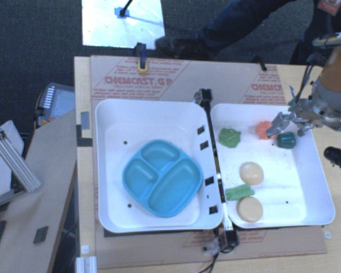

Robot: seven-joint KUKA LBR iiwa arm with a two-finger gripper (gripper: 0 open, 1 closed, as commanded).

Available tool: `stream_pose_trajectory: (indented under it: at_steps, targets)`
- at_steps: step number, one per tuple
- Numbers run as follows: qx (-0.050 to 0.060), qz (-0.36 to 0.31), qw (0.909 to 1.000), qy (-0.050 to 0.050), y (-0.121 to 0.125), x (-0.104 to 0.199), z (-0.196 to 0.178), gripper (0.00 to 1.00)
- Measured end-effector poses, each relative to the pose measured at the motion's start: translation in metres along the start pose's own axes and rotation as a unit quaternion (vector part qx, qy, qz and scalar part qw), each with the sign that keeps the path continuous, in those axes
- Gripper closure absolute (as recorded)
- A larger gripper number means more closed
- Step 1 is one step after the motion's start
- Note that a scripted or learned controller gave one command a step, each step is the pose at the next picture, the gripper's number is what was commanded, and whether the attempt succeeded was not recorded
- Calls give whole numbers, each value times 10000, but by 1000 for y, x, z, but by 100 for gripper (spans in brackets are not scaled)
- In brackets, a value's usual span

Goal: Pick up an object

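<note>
While arm reaches from right, claw (288,125) hangs over right bin (307,209) (grip state unclear), beside teal object (286,140).

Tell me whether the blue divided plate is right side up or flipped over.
Right side up. The blue divided plate lies flat in the left bin, its three compartments facing up.

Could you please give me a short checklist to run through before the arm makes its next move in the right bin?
1. Gripper over the right bin: ok, at its far end.
2. Target near the gripper: ok, orange object and dark green object lie beside it.
3. Object between the fingers: cannot tell.
4. Target standing apart: not ok, both sit close together.
5. Other items out of the way: ok, two cream rounds lie nearer the camera.
</note>
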State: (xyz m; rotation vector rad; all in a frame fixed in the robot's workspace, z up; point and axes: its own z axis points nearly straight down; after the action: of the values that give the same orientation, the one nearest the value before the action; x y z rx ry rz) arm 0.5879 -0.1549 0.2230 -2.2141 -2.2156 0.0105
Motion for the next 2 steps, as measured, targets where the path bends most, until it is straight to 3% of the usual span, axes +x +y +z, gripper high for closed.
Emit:
stream_pose_trajectory:
  at_steps: [1,2]
  targets:
    - [-61,-14,10000,-10,2,0,-7,0]
    - [-48,-6,10000,-7,-4,7,41,0]
